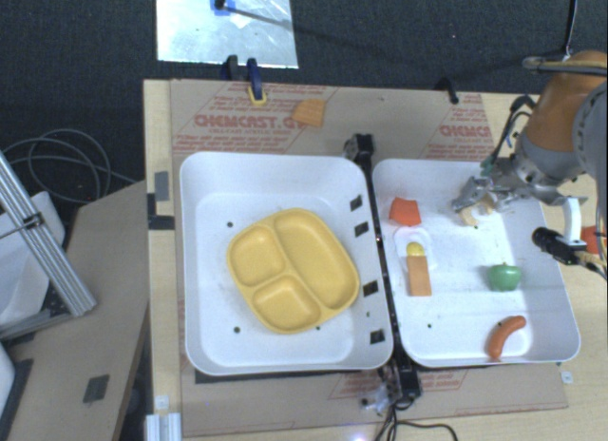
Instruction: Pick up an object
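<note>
My gripper hangs low over the back of the right bin, reaching in from the right. A small pale object lies right at its tip; whether it is gripped is unclear. To the gripper's left lies a red-orange wedge. Nearer the front are a white piece carrying a yellow and an orange block, a green round fruit and an orange sausage-shaped toy.
The left bin holds a yellow divided plate. A black hinge strip runs between the bins. An orange-tan block lies on the bench behind the bins, near a blue clamp.
</note>
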`<state>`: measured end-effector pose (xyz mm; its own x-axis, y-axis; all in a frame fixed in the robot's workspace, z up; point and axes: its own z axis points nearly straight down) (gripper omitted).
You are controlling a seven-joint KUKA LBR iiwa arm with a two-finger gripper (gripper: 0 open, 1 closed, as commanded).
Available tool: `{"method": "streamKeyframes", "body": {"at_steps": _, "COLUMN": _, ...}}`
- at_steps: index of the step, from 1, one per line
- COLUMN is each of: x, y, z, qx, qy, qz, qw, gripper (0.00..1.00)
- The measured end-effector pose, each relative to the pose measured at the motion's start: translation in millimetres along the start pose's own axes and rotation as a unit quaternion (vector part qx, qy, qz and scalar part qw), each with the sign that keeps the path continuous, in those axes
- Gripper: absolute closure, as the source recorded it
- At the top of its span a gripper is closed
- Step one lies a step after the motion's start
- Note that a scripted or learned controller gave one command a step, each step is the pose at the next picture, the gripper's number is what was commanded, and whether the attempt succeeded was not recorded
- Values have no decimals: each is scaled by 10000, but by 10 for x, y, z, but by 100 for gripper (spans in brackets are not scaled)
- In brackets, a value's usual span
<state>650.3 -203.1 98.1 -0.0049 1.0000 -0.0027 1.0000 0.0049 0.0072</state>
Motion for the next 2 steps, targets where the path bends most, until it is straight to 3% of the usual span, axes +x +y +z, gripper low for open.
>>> {"method": "streamKeyframes", "body": {"at_steps": 1, "x": 884, "y": 220, "z": -429, "qx": 1, "qy": 20, "qz": -37, "qw": 10000, "gripper": 100}}
{"method": "streamKeyframes", "body": {"at_steps": 2, "x": 1401, "y": -167, "z": -887, "qx": 33, "qy": 20, "qz": -13, "qw": 10000, "gripper": 100}}
